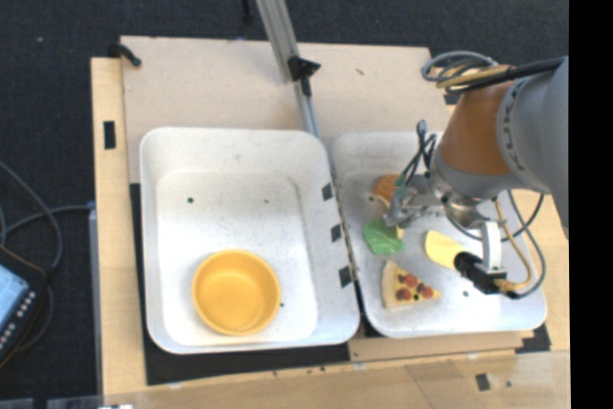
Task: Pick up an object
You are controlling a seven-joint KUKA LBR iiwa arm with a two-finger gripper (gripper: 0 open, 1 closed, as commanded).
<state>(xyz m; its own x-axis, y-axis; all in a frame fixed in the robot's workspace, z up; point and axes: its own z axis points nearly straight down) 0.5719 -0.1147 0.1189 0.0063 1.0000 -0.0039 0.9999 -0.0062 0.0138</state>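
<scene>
From the overhead camera, two shallow white bins sat side by side on the bench. The left bin (172, 158) held a yellow bowl (237, 291), upright near its front edge, its round mouth facing the camera.

The right bin (359, 153) held the small objects. A pizza slice (405, 286) lay flat near the bin's front — a pale triangle with red dots on top, its crust edge along the left and its tip pointing right, so its long axis ran roughly left to right. Just behind it to the left lay a green piece (383, 238), leaf-like and crumpled, with no clear direction. To the right of that lay a pale yellow piece (441, 249), oblong, its long axis slanting from upper left to lower right. An orange-brown item (385, 188) showed behind the green piece, partly hidden by the arm's tooling, so its shape could not be read.

The arm entered from the right, its orange band above the right bin. The gripper (400, 211) hung low over that bin, just above the green piece and beside the orange-brown item. Whether its jaws were parted or closed could not be told, and nothing was visibly held.

A slanted metal pole (273, 5) rose from behind the bins.
</scene>
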